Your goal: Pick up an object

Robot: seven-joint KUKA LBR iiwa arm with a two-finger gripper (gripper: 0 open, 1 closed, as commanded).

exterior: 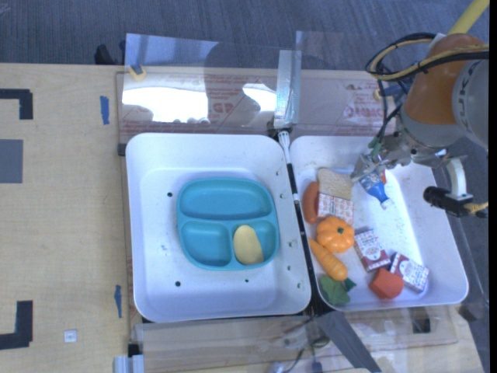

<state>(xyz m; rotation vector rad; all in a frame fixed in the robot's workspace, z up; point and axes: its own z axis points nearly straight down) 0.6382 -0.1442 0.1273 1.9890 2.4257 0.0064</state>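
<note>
Camera view: claw (371, 167) just above blue-white packet (377, 186).

tray (203, 202) in left bin (147, 231) | toys (335, 235) in right bin (450, 274)

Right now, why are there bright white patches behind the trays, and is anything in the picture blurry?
In the camera view, the white patches are glare from overhead light on the clear plastic screen behind the bins. In that same view the blue plate and yellow food piece look fairly sharp, while the gripper and its small blue-and-white item look soft and smeared.
</note>
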